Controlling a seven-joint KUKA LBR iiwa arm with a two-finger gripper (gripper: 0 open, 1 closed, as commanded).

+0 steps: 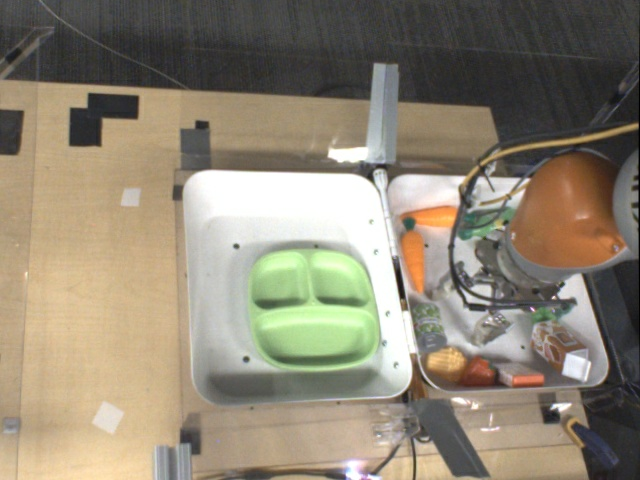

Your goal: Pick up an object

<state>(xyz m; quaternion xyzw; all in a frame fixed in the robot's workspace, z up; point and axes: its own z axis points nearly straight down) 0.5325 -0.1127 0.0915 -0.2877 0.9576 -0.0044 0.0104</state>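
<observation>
Gripper low in right bin among toys; fingers' state: you cannot tell. Nothing visibly lifted; your pick remains.

From my remote station I log a light wooden bench top across the lower frame, with black square markings at upper left. Dark grey carpet fills the top, crossed by a thin cable. A grey metal post stands at upper centre.
</observation>
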